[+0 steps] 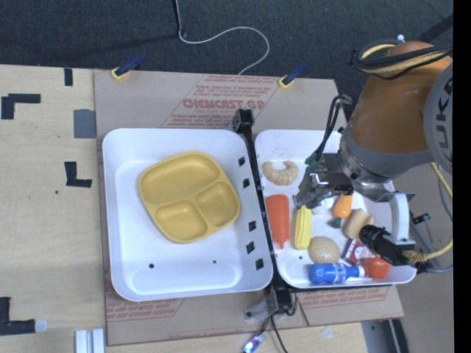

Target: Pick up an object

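The bench carries 2 white bins. The left bin (121,197) contains 1 yellow divided plate (190,195). The right bin (294,274) contains the candidate objects: a shrimp (281,172) near the far wall, a carrot (277,219) along the divider, a corn cob (302,226) just beside the carrot, a potato (324,250), a blue bottle (333,273) against the near wall, a red item (375,268) beside it, and an orange piece (342,207) near the arm.

The gripper (316,190) hangs over the middle of the right bin, above the gap between the shrimp and the corn cob. Its dark fingers point down and to the left. Whether they are spread or pressed together cannot be told from this angle. No object is seen between them.

Step in hand, by judgement: approach. No object is lifted; all lie on the bin floor.

Next move, by judgement: the closest target is the corn cob. The tool must centre over its upper end, align across its narrow width, and descend. The carrot lies close alongside, so 1 finger could catch it.
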Controlling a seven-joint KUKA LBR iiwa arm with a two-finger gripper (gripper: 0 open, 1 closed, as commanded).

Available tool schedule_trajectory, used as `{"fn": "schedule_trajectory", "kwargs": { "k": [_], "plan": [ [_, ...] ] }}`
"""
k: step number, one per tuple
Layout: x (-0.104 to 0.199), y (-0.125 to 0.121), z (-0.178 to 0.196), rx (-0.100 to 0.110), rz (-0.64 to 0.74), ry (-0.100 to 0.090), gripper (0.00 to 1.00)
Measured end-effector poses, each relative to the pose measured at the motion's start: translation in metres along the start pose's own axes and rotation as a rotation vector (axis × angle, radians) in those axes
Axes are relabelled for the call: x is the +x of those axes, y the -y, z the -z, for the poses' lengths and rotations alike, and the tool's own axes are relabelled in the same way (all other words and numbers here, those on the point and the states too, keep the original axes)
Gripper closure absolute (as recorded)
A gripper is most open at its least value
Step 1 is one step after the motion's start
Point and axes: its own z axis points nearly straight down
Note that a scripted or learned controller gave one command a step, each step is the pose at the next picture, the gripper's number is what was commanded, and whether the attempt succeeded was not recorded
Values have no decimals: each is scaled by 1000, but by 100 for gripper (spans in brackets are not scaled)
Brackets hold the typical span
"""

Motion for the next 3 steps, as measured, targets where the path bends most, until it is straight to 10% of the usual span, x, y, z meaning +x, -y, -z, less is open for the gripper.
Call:
{"fn": "schedule_trajectory", "kwargs": {
  "k": [1, 3],
  "plan": [
    [-46, -1, 24, -5, 2, 0, 100],
    [94, 0, 99, -7, 13, -4, 100]
  ]
}}
